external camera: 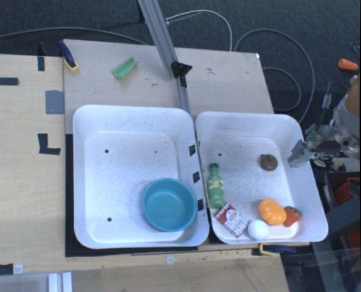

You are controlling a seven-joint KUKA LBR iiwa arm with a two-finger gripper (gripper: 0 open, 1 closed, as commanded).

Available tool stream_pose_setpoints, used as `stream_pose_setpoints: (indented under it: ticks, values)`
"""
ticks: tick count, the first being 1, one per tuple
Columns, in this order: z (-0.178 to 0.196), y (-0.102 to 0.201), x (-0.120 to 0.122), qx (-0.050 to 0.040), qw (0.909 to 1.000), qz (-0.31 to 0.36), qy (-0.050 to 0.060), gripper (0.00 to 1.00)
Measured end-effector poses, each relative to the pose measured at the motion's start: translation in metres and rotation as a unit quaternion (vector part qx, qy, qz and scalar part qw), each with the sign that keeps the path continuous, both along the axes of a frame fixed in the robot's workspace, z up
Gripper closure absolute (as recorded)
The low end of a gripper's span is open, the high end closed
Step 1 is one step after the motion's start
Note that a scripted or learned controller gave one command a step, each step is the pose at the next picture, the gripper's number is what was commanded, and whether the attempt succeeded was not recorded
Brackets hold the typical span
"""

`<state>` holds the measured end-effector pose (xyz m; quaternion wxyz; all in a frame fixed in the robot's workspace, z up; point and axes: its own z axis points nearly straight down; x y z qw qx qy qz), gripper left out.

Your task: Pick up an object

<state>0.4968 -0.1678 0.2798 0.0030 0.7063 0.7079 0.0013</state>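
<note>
Green bottle (215, 186) — upright, right bin (247, 123)

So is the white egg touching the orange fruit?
Touching. The camera view shows the egg pressed against the lower left edge of the orange fruit, with no bin floor between them.

Two bins sit side by side on a bench, their inner walls touching at the centre. A bowl (169, 204) rests in the left bin (89, 123), toward its five o'clock corner. In the right bin (241, 121), a bottle (215, 186) lies along the nine o'clock wall, with a small packet (231, 219) just beside its lower end. An egg (257, 229) lies near the six o'clock rim, between the packet and a rounded fruit (271, 211), which touches a smaller piece (292, 215) at its three o'clock. A nut-like lump (268, 162) sits apart, toward two o'clock. The gripper (298, 153) hangs over the right bin's three o'clock rim. Behind the bins, a clip (124, 69) and a clamp (68, 56) lie on the board.
</note>
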Motion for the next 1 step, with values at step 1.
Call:
stream_pose_setpoints:
  ticks: [1]
  values:
    - [-0.0108,0.0465,0.0157,0.0015,1.0000,0.002,0.004,1.00]
